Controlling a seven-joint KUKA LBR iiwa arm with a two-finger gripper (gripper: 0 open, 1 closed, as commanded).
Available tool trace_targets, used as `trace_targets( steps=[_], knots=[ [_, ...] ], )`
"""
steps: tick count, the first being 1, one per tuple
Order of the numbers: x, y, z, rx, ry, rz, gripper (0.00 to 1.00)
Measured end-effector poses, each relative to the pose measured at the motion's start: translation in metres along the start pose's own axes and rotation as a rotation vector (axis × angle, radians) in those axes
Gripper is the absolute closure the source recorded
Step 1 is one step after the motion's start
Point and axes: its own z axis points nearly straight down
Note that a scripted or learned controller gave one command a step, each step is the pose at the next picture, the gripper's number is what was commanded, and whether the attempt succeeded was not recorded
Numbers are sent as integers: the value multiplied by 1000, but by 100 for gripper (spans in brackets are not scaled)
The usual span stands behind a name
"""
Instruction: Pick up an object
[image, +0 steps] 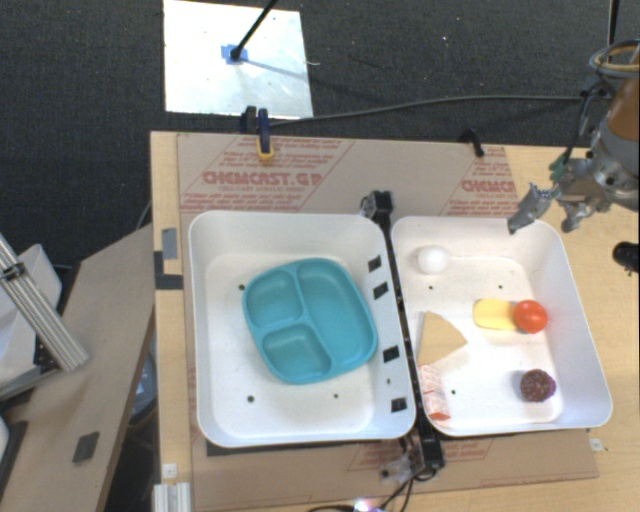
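Inside the right bin (575, 290), several small objects lie scattered on the white floor. A white ball (432, 260) sits near the bin's far left corner. Toward the right wall a yellow block (491, 314) lies touching an orange-red ball (531, 316) on its right side. Nearer the front, a dark maroon ball (538, 385) rests alone. A tan wedge (438, 338) lies by the divider between the bins, and just in front of it a small red-and-white packet (436, 393) lies against the bin's left wall.

Above the right bin's far right corner the gripper (548, 208) hangs with its two fingers (527, 209) spread apart and nothing between them, well apart from all the objects below.

The left bin (215, 300) holds a teal compartment tray (308, 319), tilted slightly, lying near its middle.

Both bins rest side by side on a brown board (330, 170) printed with red lettering, which lies on the desk (165, 200). A blue clamp (263, 128) grips the board's far edge.
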Motion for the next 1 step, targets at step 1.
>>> trace_targets(
  steps=[1],
  knots=[
    [0,2,-6,-10,-2,-2,0]
  ],
)
